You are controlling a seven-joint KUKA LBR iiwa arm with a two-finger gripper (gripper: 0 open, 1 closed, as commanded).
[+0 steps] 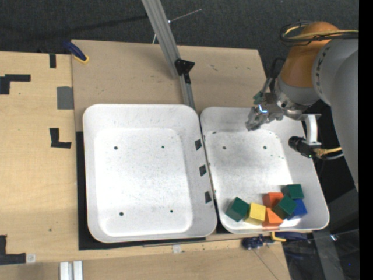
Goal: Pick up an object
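Pincer [256, 119]: we see it over the far rim of the right bin [233, 116], small and dark; we cannot tell how it is set, and we see nothing in it.
Arm [326, 63]: grey, with the orange band [300, 63] above the wrist; it comes in from the right and its bulk is cut off by the frame edge.
Hard to make out: the pincer's tip blurs against the bin rim; we cannot say if it touches the rim.
Right bin: white, shallow, bare across its far half.
Blocks: bunched in the right bin's near corner, well apart from the pincer. We count a green block [237, 208], a yellow block [256, 213], orange blocks [271, 207], two more green blocks [289, 198] and a blue block [299, 208] partly hidden under them.
Left bin [93, 121]: white, touching the right bin along one side.
Metal pole [166, 37]: slants across the bench [35, 174] to the gap between the bins.
Bench marks: black tape pieces [57, 137] on the left.
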